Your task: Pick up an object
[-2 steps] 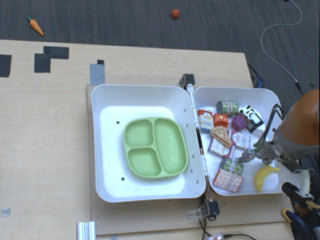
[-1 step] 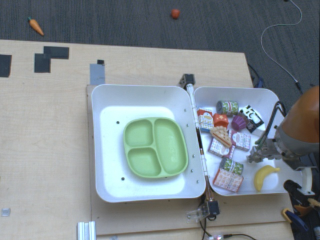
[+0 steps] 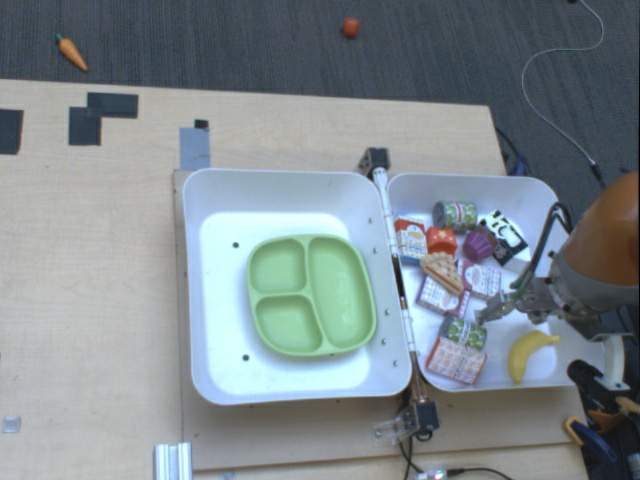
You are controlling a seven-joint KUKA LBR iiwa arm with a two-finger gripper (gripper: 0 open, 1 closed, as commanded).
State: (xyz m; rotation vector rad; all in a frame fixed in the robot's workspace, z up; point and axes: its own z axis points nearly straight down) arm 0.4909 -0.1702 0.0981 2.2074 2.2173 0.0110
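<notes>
The right bin (image 3: 540,193) holds a heap of small toy groceries: a green can (image 3: 455,213), a black and white packet (image 3: 506,231), a purple piece (image 3: 478,245), a red tomato (image 3: 441,238), a bread piece (image 3: 443,271), several small cartons (image 3: 458,348) and a yellow banana (image 3: 528,354). My gripper (image 3: 497,308) reaches in from the right, low over the middle of this bin. It sits just right of the cartons and up-left of the banana. I see nothing held in it.
The left bin (image 3: 200,298) holds a green divided plate (image 3: 310,295). Between the bins runs a ridge with a black clamp (image 3: 376,160) at its far end. On the carpet beyond the bench lie a toy carrot (image 3: 71,52) and a red ball (image 3: 350,28).
</notes>
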